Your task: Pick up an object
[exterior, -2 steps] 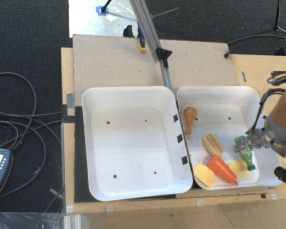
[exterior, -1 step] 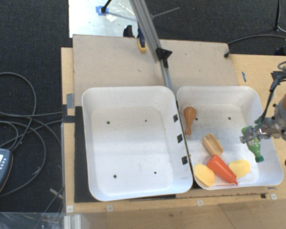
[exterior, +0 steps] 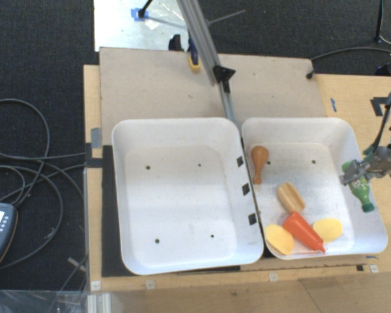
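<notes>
2 white bins are sitting side by side on the bench; the left bin is lying just beside the right bin, their rims touching; in the right bin, a brown wooden peg is resting near the left wall, a tan bread roll is lying at the middle, and along the near wall a yellow piece, an orange cone and a 2nd yellow piece are crowding together; at the right rim the gripper is clenching around a green object, which is hanging between its fingers.
</notes>
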Motion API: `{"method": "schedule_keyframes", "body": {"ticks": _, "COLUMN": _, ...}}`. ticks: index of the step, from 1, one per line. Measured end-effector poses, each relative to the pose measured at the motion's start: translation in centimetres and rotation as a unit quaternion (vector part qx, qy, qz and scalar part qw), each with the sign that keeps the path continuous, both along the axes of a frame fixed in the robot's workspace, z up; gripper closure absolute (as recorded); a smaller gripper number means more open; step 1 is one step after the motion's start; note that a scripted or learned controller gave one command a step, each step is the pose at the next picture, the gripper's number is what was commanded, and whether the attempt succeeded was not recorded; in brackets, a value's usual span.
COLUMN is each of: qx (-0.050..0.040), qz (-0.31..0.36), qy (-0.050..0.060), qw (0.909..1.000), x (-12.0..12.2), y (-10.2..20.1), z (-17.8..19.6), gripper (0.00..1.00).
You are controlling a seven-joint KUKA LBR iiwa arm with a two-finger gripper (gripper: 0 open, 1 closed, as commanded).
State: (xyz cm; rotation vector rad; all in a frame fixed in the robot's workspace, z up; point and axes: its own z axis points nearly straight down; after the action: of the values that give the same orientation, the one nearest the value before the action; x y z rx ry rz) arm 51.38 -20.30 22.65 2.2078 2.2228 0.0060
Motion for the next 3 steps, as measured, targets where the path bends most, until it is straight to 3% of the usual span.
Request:
{"method": "schedule_keyframes", "body": {"ticks": 1, "qx": 0.0010, "qz": 0.000, "qy": 0.003, "qw": 1.0000, "x": 0.1, "y": 0.0, "z": 0.2, "gripper": 1.00}}
{"method": "schedule_keyframes", "body": {"ticks": 3, "qx": 0.0024, "qz": 0.002, "qy": 0.003, "qw": 1.0000, "x": 4.0, "y": 9.5, "z": 1.9, "gripper": 1.00}}
